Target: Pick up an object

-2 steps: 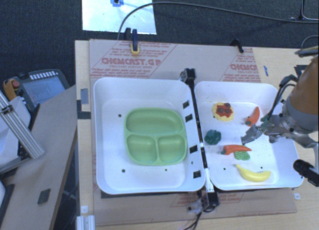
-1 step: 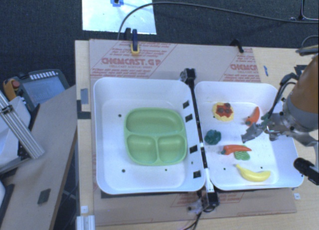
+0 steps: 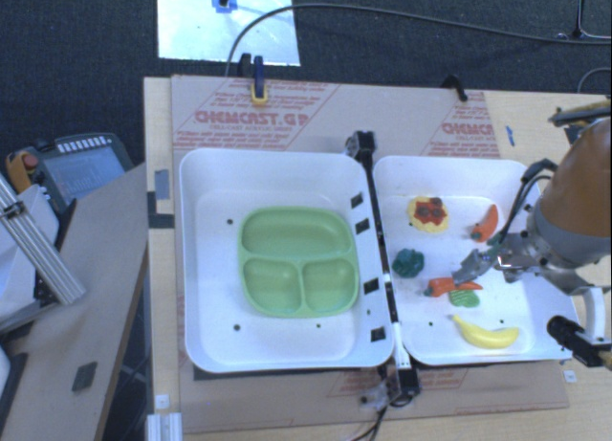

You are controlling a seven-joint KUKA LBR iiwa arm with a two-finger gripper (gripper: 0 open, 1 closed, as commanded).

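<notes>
The right bin [image 3: 459, 173] holds several toy foods. A yellow round piece with red spots [image 3: 428, 213] lies at the back, with an orange-red pepper [image 3: 485, 222] to its right. A dark green broccoli [image 3: 408, 261] sits near the bin's left wall. An orange carrot with a green top [image 3: 448, 286] lies in the middle, and a yellow banana [image 3: 486, 334] lies near the front wall. My gripper [image 3: 475, 265] reaches in from the right, low over the bin, its tip just above the carrot's green end. I see nothing lifted off the bin floor.
The left bin [image 3: 210, 238] holds a green divided plate [image 3: 295, 262]. A black-clipped divider [image 3: 373, 238] runs between the two bins. The arm's orange band and grey wrist [image 3: 574, 209] hang over the right bin's right edge.
</notes>
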